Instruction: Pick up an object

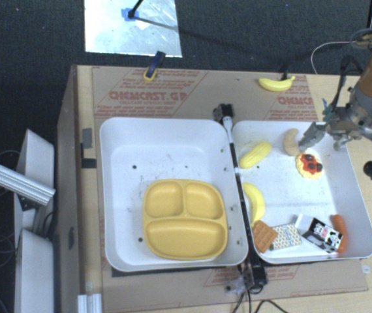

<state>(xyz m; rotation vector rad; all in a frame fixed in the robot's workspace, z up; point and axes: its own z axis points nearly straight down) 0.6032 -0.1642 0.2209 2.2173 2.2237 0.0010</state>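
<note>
Pincer (309, 139) low over the right bin (356, 201), upper area, nothing between its fingers; can't tell how wide the gap is at this angle. Nearest candidates: tan bread-like piece (291, 141) just beside it at 9 o'clock, possibly touching, and the round red-topped toy (309, 165) close at 6 o'clock. Yellow banana-shaped piece (255, 154) farther off at 8–9 o'clock, long axis running 2-to-8. Cracker (264, 235), boxes, orange piece cluster along the near wall, well apart. Yellow divided plate (186, 218) sits in the left bin.

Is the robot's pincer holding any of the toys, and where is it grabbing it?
Nothing is held. The pincer hangs over the right bin, close beside the tan bread roll, with no toy between its fingers.
</note>
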